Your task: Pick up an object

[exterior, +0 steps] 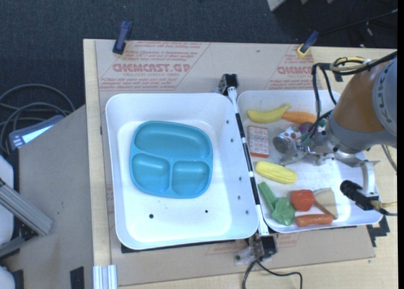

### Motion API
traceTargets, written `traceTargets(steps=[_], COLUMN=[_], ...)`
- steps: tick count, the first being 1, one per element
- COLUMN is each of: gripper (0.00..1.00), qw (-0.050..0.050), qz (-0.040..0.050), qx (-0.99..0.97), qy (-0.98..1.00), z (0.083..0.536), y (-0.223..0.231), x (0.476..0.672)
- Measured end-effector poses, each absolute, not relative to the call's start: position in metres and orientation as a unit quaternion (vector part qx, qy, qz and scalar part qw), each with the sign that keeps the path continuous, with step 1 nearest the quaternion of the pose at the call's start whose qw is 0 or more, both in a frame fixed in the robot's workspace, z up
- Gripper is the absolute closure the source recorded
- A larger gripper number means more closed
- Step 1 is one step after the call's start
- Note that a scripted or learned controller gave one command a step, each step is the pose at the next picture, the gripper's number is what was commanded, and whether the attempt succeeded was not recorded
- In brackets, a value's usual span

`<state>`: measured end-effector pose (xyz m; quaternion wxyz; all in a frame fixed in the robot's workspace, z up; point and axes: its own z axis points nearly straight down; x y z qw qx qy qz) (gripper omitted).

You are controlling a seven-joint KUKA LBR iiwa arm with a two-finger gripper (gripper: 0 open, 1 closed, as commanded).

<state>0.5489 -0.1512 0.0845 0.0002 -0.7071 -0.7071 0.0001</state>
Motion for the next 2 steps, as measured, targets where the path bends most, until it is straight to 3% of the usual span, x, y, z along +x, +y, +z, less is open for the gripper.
traceTargets(steps=[1, 2], gripper=[0.00, 0.00], qw=[-0.001, 0.002], qz=[-0.0002, 0.0009], qx=[-0.707, -0.707], qy=[-0.708, -0.707], z=[0.112, 0.086], y=[-0.168, -0.181], x=[0.603, 0.640])
